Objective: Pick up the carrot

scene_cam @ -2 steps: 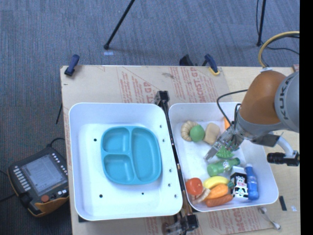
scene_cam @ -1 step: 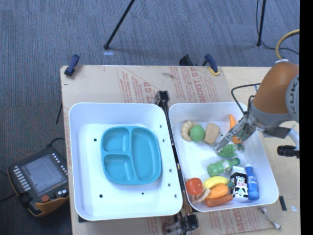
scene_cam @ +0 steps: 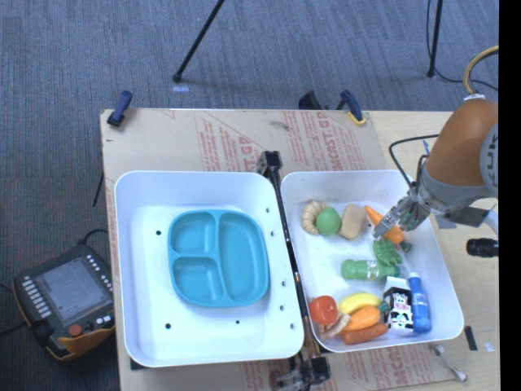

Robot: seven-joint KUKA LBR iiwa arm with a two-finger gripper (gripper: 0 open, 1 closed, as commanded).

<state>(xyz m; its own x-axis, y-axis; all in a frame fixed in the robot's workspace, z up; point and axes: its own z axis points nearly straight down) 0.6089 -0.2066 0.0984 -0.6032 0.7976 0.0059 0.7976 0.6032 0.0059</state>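
Nearest you, at the bottom edge of the right bin [scene_cam: 444, 277], a cluster of toy food lies heaped against the wall: a tomato [scene_cam: 323, 309], a banana [scene_cam: 360, 302], a second carrot [scene_cam: 363, 319] and a red pepper [scene_cam: 365, 334], with a cow-print carton [scene_cam: 397, 309] and a blue bottle [scene_cam: 418, 301] beside them. They look dropped, not arranged. Just beyond sits a green vegetable [scene_cam: 364, 269]. To its left, in the other bin, a blue tray [scene_cam: 218, 257] lies flat in the middle, its three compartments bare.

Farther back in the right bin, a croissant [scene_cam: 311, 216], a green ball [scene_cam: 328, 221] and a bread piece [scene_cam: 352, 221] touch in a row. The carrot [scene_cam: 381, 223] you want lies tilted just right of the bread. The gripper [scene_cam: 396, 221] is down at its thick end, reaching in from the right; you cannot tell whether it grips the carrot or merely touches it. My judgement: the grasp is under way, with the bread close enough to get nudged.
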